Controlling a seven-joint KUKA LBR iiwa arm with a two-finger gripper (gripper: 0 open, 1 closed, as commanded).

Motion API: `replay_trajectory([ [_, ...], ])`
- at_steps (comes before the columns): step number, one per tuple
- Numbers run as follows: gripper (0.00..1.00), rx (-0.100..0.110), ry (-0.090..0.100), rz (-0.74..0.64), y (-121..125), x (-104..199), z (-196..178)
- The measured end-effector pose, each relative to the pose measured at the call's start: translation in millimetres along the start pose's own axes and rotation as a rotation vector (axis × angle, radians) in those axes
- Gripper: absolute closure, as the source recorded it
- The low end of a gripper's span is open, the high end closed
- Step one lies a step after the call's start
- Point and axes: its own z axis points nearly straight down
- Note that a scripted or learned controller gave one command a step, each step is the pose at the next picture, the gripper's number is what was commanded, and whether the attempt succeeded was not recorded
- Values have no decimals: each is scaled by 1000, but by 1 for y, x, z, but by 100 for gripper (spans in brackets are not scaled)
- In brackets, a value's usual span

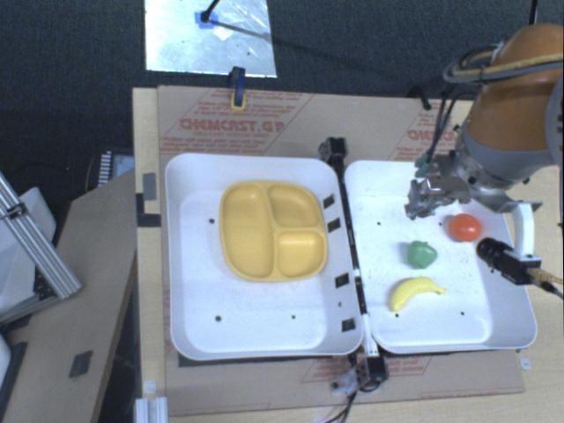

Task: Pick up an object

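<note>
Probably light, hard plastic toys: banana (416, 292) best pinched across its narrow middle, pepper (422, 254) and tomato (464, 227) round, slick, likely to roll. All three in right bin (379, 329); tomato just beside tool (426, 203), pepper below it, banana farthest. Tool's grip state impossible to tell.

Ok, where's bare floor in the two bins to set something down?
Left bin: a bare strip along the near edge, in front of the yellow tray. Right bin: bare by the divider, left of the gripper. Crowded around the tomato, green pepper and banana.
</note>
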Motion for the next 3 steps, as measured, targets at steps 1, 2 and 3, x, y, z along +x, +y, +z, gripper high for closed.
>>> replay_trajectory([
  [1, 100, 0, 0, 0, 18, 44, 2],
  [2, 100, 2, 1, -1, 33, 103, 17],
  [3, 100, 1, -1, 2, 57, 141, 32],
])
